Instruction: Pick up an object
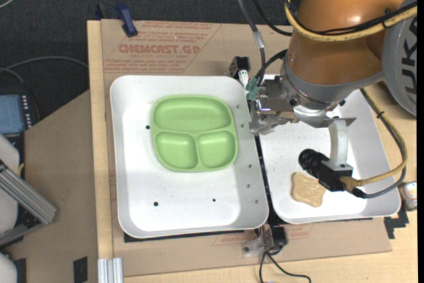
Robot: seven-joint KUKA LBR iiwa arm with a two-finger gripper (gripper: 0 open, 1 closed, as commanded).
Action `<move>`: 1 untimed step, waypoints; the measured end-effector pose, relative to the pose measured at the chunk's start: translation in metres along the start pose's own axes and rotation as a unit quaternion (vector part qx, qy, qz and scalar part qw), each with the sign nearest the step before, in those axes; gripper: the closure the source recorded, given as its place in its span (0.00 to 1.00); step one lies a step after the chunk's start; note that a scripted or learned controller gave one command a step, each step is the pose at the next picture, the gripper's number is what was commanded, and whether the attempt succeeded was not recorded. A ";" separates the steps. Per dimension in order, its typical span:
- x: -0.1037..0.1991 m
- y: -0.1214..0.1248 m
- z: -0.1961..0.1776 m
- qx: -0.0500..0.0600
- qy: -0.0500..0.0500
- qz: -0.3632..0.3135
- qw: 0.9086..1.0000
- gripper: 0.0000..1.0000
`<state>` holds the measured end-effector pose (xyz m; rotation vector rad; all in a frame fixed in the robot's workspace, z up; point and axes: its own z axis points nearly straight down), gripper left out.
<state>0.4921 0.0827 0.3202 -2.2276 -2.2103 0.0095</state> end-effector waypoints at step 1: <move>0.000 -0.013 -0.122 -0.011 0.003 -0.004 1.000 1.00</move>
